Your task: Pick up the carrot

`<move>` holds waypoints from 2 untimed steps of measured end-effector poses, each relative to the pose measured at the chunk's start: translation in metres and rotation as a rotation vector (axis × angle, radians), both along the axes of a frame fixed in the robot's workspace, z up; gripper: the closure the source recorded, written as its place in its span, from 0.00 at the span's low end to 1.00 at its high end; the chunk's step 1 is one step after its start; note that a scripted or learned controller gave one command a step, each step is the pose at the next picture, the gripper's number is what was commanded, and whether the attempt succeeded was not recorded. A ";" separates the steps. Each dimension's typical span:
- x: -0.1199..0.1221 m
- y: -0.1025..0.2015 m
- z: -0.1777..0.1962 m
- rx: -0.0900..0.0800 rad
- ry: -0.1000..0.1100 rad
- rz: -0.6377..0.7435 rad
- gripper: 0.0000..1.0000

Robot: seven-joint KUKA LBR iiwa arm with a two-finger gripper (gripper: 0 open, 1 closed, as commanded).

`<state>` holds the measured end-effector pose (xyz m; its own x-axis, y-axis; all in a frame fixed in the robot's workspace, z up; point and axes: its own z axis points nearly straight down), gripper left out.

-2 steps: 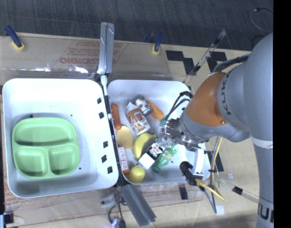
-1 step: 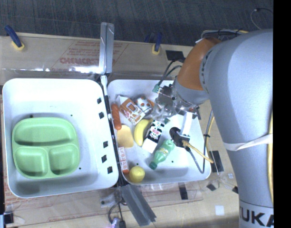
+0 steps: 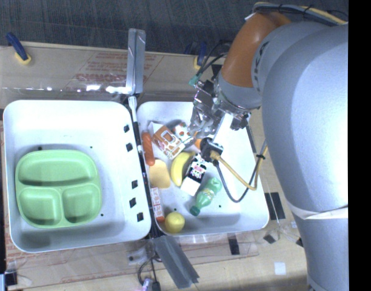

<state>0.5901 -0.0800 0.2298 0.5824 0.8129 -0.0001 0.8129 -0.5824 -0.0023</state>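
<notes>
Left bin [image 3: 28,117]: open white floor along its top and right parts; a green tray [image 3: 57,188] fills the lower left.
Right bin [image 3: 258,214]: bare floor along the right side and upper left corner.
Clutter: carrot [image 3: 148,148] lies against the left wall, hemmed in by a snack packet [image 3: 168,139], a banana [image 3: 180,165] and a yellow block [image 3: 159,174].
Lower part: green bottle [image 3: 204,196] and lemon [image 3: 174,222] stand near the front wall.
Overhead: the arm [image 3: 294,102] and its cable [image 3: 237,183] cover the bin's right side.
Divider: metal bar [image 3: 136,59] rises between the bins.
</notes>
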 end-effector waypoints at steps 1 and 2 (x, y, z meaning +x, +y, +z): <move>0.038 0.020 0.019 0.000 0.002 -0.006 1.00; 0.038 0.020 0.019 0.000 0.003 -0.004 0.00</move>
<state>0.6284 -0.0597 0.2491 0.5860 0.8103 -0.0018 0.8103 -0.5860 -0.0047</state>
